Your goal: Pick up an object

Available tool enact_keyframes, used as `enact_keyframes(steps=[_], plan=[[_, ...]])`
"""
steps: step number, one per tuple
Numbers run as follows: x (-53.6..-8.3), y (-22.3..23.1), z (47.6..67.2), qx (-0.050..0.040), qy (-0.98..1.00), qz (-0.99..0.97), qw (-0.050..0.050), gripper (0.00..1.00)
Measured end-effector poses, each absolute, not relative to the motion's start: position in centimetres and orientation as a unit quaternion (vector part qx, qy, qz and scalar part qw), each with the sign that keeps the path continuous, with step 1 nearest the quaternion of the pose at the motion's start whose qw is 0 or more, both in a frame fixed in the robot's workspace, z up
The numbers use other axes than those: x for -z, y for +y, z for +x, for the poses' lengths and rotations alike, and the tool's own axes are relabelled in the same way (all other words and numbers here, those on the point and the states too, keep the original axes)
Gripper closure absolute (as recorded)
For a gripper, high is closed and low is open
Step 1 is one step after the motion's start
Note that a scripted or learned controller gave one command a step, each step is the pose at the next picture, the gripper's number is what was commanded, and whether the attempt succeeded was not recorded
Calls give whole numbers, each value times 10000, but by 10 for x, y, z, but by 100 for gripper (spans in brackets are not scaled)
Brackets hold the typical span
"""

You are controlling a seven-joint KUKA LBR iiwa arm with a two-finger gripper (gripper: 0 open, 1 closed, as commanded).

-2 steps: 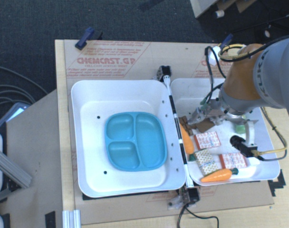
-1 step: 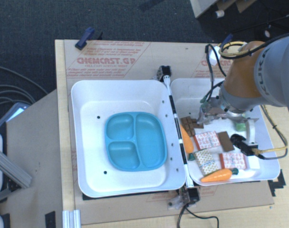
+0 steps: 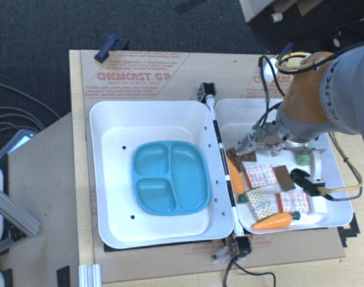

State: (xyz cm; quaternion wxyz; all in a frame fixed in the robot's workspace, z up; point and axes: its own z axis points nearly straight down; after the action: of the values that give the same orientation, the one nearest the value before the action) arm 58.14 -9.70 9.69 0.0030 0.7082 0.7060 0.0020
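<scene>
End effector (image 3: 249, 147) low in right bin (image 3: 334, 166), grip state unclear; brown block (image 3: 248, 158) just beneath it.

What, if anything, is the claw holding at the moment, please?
It cannot be told: the claw is low in the right bin above a brown piece, its tips obscured.

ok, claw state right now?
Claw: cannot be told. It sits low in the right bin, over the small packets.
</scene>
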Motion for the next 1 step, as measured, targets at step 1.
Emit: enact_keyframes(steps=[1], plan=[[-107, -97, 582, -25, 7057, 7085, 36, 100]])
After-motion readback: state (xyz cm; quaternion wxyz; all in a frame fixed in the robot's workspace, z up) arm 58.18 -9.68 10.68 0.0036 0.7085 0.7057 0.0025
